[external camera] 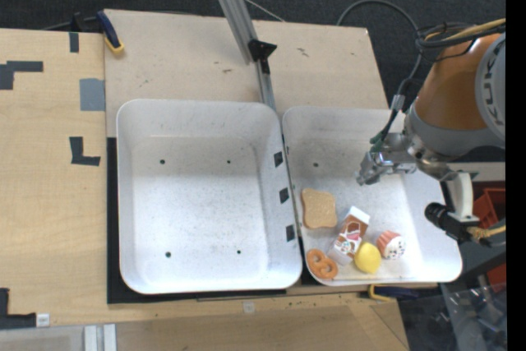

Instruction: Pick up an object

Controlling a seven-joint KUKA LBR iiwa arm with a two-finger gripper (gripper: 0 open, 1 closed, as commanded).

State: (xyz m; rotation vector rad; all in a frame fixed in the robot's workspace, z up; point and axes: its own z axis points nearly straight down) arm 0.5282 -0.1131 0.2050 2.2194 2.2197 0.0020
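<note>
A grey robot arm's claw (371, 168), its grip state impossible to tell, hangs over the right shallow white bin (329, 127), with a tan toy bread slice (318, 209) lying below and left, toward the bin's front corner.

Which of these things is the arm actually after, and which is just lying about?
For the job: gripper; bread slice; small carton; lemon; pretzel; little cupcake; right bin.

Lying about: left bin; clamp; metal pole.
</note>
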